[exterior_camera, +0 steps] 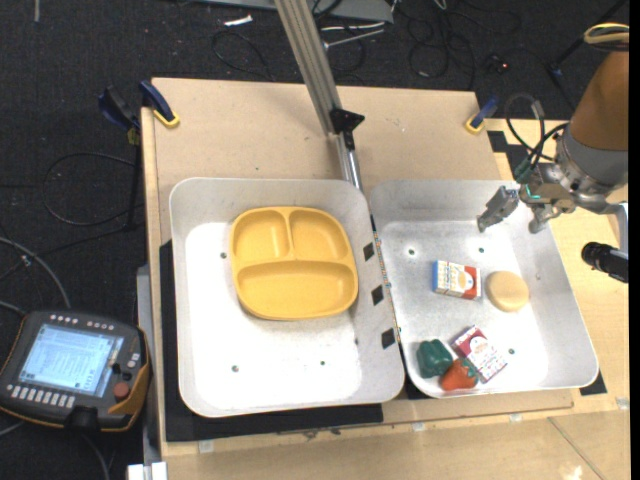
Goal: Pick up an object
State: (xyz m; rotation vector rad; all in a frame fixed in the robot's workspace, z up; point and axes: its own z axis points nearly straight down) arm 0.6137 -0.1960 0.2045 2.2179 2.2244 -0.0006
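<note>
Yellow plastic stands out in the left bin [200,368]: a divided tray [294,263] with three compartments lies flat toward that bin's upper middle. The right bin [420,218] holds the loose items. A small red-and-white carton [456,279] lies near its centre, with a pale tan round piece [507,291] just beside it on the right. Lower down, close to the front rim, a dark green item [434,357], a red item [459,376] and a second red-and-white packet [480,353] sit bunched together, touching or nearly so.

At the right bin's upper right corner the end effector [520,211] hangs above the white floor, its two fingers spread apart with nothing between them. It is well apart from the lower cluster and nearer the carton and tan piece, with bare bin floor between.

A slanted metal pole [310,53] crosses the desk [250,138] from the top toward the seam between the bins. Yellow-tipped clamps [160,108] grip the desk's back corners. On the dark floor at lower left rests a teach pendant [70,363] with a lit screen, and cables [420,18] trail behind the desk.
</note>
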